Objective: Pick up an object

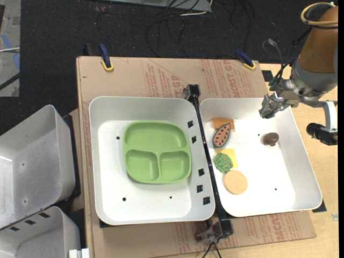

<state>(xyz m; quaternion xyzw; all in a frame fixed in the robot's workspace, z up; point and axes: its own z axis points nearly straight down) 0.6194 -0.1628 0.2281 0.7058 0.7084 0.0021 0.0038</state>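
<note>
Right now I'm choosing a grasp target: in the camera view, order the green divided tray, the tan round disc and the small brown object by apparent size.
1. green divided tray
2. tan round disc
3. small brown object

The differences look clear.

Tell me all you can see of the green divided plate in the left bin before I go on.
The light green, three-compartment plate looks like moulded plastic, a rounded square with one wide section at the far side and two smaller ones nearer the camera. It lies flat and upright on the floor of the left shallow white bin, roughly central, and its compartments appear to hold nothing. Only the bin floor touches it. The claw is over the right bin, well apart from it.
</note>
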